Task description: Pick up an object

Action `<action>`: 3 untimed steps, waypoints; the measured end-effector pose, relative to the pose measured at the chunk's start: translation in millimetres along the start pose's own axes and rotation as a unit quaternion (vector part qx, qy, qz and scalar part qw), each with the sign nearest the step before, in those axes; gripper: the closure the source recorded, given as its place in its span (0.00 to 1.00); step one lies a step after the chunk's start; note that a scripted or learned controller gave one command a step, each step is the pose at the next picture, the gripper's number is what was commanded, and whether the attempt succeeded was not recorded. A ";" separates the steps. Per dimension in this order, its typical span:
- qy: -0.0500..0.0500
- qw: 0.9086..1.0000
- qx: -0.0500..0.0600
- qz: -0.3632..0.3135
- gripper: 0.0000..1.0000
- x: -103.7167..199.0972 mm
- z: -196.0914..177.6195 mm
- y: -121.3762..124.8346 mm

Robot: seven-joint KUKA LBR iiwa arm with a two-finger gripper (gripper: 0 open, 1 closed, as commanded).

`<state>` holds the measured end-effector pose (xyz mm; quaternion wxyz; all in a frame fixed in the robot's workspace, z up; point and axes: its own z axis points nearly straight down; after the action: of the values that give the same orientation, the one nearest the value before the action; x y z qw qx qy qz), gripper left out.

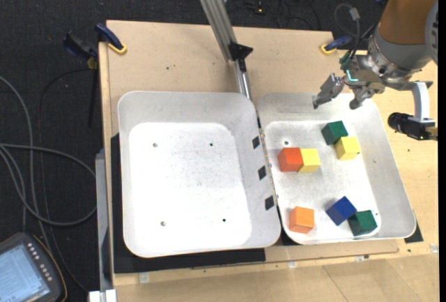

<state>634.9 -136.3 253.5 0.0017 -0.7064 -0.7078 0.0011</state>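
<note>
KUKA iiwa arm [411, 4], single unit. Upper visible segment: broad rounded casing in orange-copper, smooth and glossy, with a pale curved rim along its top edge. Below it: grey metallic wrist section, cylindrical, lightly banded. Cabling — one dark cable loops out from the wrist's left side, with a small light-coloured connector at its top. Wrist flange carries a small teal-lit spot near the mounting. Pincer [339, 96]: two short fingers [327, 93] in grey metal with darker tips — angular, slender, mounted under a compact grey block.
</note>
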 end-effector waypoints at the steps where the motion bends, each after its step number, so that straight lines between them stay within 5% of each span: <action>1: -0.001 1.000 -0.002 -0.001 0.00 0.0 -2.4 0.8; 3: 0.000 1.000 0.001 0.001 0.00 0.5 102.7 -8.2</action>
<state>626.2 -135.7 150.8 0.0026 -0.7074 -0.7068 0.0022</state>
